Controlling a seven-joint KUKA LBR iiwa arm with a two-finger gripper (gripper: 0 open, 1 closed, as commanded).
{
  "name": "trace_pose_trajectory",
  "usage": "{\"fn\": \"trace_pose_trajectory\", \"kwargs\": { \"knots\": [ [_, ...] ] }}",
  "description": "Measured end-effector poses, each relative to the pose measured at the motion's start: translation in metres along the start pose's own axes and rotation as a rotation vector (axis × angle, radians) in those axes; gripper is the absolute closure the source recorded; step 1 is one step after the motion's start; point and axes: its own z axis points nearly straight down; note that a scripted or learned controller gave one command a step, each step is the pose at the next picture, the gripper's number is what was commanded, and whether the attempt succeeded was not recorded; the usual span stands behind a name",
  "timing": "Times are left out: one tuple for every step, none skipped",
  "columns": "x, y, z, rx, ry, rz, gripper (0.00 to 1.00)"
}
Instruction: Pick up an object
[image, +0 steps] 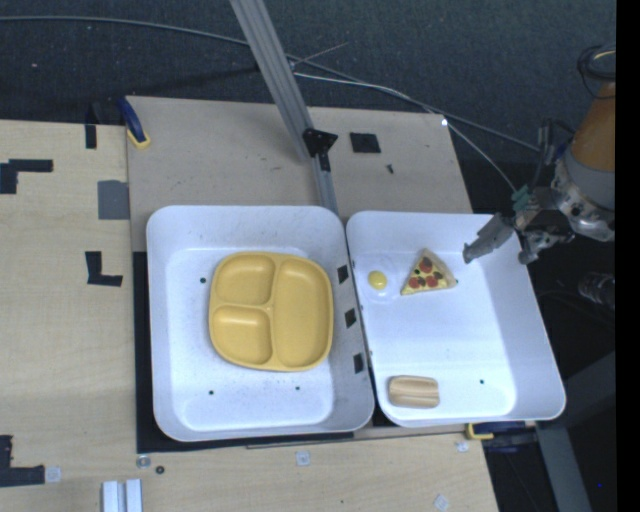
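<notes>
tabletop (60, 300): wood, black tape marks at 9 o'clock | metal pole (275, 70): slanting in from 12 o'clock | blue-yellow clamp (133, 122): 11 o'clock

Light wood bench (60, 330) with black tape marks (98, 268), dark carpet-like floor (420, 40) behind, grey metal pole (285, 85), thin cables (400, 95) trailing across.

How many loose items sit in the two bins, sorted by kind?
Yellow divided plate, left bin: 1
Pizza slice toy, right bin: 1
Small yellow round piece, right bin: 1
Tan bun-like piece, right bin: 1
Total: 4
</notes>
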Motion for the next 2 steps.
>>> {"fn": "trace_pose_trajectory", "kwargs": {
  "knots": [
    [0.0,0.002,-0.006,-0.01,-0.002,-0.003,0.0],
    [-0.004,0.008,0.055,-0.006,-0.002,-0.002,0.0]
  ]
}}
